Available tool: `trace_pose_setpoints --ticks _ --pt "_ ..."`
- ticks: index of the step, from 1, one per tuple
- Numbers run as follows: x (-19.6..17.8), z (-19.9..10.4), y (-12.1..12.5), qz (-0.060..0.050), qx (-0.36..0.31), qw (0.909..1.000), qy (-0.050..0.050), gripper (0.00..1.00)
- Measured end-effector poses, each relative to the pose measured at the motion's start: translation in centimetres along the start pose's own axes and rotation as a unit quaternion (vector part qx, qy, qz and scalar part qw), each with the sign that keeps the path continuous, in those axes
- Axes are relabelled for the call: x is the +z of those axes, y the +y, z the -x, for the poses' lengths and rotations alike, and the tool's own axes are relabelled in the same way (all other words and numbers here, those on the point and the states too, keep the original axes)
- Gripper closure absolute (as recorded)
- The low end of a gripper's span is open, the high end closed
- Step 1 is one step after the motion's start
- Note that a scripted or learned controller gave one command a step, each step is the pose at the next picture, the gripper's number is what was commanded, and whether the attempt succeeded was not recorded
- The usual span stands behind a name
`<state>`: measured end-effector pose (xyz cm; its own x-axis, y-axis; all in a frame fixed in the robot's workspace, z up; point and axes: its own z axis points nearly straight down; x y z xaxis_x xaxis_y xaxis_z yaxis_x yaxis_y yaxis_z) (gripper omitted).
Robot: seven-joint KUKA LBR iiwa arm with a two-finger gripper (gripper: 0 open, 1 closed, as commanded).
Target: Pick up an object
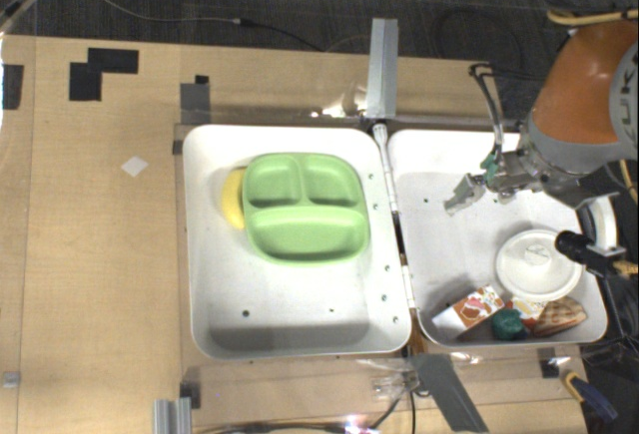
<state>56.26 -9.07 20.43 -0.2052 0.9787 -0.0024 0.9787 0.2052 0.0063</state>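
Gripper (467, 191) over the right bin (439, 252), nothing between its fingers.

The grey arm (584, 113) reaches in above the right bin's far edge; whether the jaws stand apart or together cannot be told at this size. In the near right corner of that bin lie a white round container (537, 264), a dark green piece (508, 324) and colourful packets (477, 307), well apart from the gripper. The left bin (260, 322) carries a green divided tray (304, 206) toward its far edge, with a yellow object (232, 200) touching the tray's left side.
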Motion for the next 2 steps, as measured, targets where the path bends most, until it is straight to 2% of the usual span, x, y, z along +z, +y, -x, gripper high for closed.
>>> trace_pose_setpoints --ticks 1,2 --pt "11.4 0.9 -0.1 0.0 -0.096 0.9954 0.0 0.0" --pt "10.2 1.0 0.1 0.003 -0.096 0.9954 -0.001 1.0"
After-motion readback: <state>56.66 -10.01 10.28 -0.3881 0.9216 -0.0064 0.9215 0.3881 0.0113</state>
